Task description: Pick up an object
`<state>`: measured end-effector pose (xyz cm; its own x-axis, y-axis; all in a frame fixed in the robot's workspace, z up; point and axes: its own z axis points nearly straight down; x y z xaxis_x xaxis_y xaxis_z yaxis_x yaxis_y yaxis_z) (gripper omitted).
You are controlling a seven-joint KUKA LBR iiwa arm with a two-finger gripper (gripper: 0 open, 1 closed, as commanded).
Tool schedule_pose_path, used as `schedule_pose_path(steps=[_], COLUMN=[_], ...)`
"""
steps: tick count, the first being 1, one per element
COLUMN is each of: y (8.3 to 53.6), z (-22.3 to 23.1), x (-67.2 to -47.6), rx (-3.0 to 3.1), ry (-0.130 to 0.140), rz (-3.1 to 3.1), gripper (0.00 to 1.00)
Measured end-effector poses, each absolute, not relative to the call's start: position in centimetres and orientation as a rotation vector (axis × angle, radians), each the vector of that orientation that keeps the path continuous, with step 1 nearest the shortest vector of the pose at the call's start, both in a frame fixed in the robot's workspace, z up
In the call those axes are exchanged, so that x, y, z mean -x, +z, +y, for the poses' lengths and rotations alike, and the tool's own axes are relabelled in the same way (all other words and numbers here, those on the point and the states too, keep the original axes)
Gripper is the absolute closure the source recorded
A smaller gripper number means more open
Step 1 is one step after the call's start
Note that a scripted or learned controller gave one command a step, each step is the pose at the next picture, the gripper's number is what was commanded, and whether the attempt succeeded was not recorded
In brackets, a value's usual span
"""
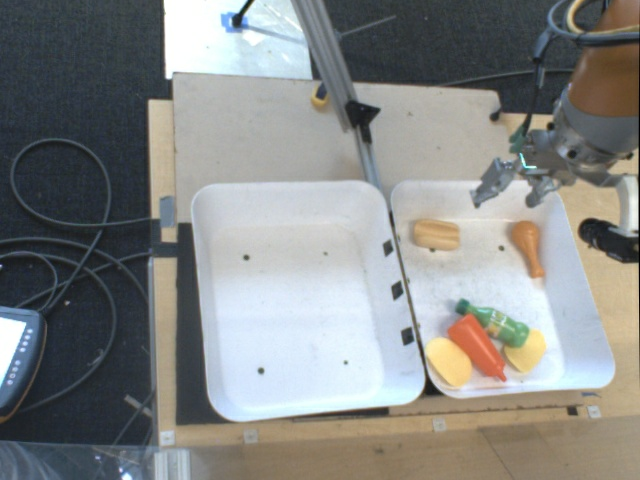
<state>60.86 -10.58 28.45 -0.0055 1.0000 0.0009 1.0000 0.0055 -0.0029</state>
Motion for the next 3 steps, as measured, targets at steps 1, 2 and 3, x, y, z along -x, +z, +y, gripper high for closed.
schedule_pose_path(steps=[1,2,3], y=[28.7,23.0,18.0], z=[-10.6,-9.9,-10.1], x=[-60.9,-61.6,-60.6], rx=[2.217,2.213,2.219], ry=[-0.002,0.003,0.003], rz=[-2.227,-2.225,-2.219], gripper=[0.0,0.0,0.0])
